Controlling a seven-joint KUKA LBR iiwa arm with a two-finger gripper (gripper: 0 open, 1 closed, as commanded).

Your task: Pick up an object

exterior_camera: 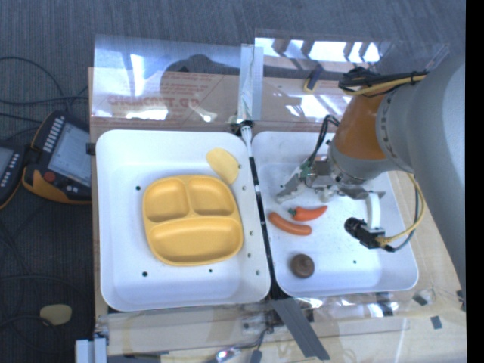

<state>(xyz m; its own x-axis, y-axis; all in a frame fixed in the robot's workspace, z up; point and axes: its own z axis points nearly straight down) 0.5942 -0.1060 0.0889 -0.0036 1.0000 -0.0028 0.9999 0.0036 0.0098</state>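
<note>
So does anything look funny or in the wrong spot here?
A little. The small yellow piece sits outside the yellow divided plate, leaning up against the left bin's upper right wall. Another small tan object lies on the floor outside both bins. In the right bin, nothing looks spilled or broken.

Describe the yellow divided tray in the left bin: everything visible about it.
The yellow tray looks like moulded plastic, matte mustard-yellow, rounded-rectangular with soft corners. It has three compartments: two smaller ones along the far side and one long one along the near side; all look bare. It lies flat, right side up, turned slightly askew, about mid-floor in the left bin. A small pale yellow piece lies just beyond its far right corner; whether they touch cannot be told. The gripper works in the other bin.
</note>
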